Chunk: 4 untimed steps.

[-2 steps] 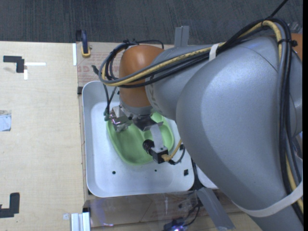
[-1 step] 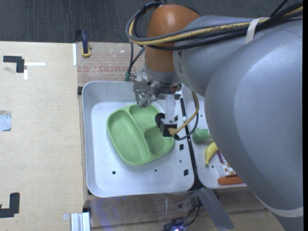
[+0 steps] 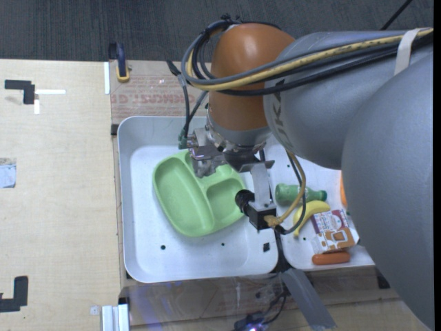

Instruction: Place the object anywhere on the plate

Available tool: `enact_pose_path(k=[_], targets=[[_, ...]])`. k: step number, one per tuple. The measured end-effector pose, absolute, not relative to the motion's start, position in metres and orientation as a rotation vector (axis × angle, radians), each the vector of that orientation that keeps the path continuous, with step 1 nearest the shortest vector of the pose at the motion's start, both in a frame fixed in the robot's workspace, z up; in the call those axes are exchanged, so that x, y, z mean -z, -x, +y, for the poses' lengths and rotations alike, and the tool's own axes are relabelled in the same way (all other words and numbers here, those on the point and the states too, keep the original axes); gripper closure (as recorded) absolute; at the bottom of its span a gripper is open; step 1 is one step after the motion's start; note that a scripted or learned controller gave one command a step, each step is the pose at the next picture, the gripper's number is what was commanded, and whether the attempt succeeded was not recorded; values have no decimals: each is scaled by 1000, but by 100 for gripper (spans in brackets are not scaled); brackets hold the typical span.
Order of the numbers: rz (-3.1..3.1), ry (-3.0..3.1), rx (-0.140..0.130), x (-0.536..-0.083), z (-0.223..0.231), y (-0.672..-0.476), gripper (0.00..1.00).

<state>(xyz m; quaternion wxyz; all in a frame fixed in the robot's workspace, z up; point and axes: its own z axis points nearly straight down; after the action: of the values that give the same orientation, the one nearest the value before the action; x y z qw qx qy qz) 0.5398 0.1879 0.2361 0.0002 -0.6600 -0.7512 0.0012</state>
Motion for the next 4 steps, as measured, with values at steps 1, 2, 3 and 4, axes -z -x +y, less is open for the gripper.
enact_pose_path(k=[1, 2, 3, 4], targets=[[-2395, 2033, -4, -215, 197, -539, 100], [-2174, 2269, -4, -348, 222, -576, 100], [-2166, 2275, -5, -241, 228, -548, 100], [-1680, 2655, -4, -374, 186, -623, 100]])
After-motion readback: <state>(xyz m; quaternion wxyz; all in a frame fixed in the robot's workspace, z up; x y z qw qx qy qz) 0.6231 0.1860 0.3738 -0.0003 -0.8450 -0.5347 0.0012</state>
